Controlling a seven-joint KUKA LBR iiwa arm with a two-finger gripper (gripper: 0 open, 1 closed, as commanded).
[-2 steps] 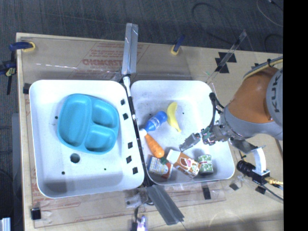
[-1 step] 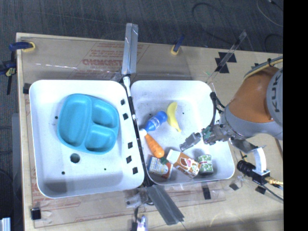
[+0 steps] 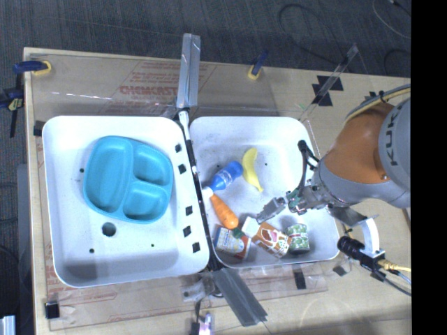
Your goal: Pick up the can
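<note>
Although the arm (image 3: 363,162) reaches in over the right bin (image 3: 279,128), the task looks barely begun: the can (image 3: 298,237) lies on the bin floor near the front wall, and nothing sits between the tips of the end effector (image 3: 279,206). The end effector hangs low just above and to the left of the can, apart from it, and whether it is spread or clenched I cannot tell at this size. Left to do, in my judgement, are the whole approach, the closing on the can and the lift. The right bin is crowded: a banana (image 3: 251,169) near its middle, a blue bottle (image 3: 224,176) beside that, a carrot (image 3: 225,212) below the bottle, and along the front wall a small carton (image 3: 231,242) and a printed pouch (image 3: 272,239) touching the can's left side. The left bin (image 3: 70,257) carries a blue divided plate (image 3: 128,179), whose compartments look bare. Both bins rest on the counter (image 3: 91,68).
</note>
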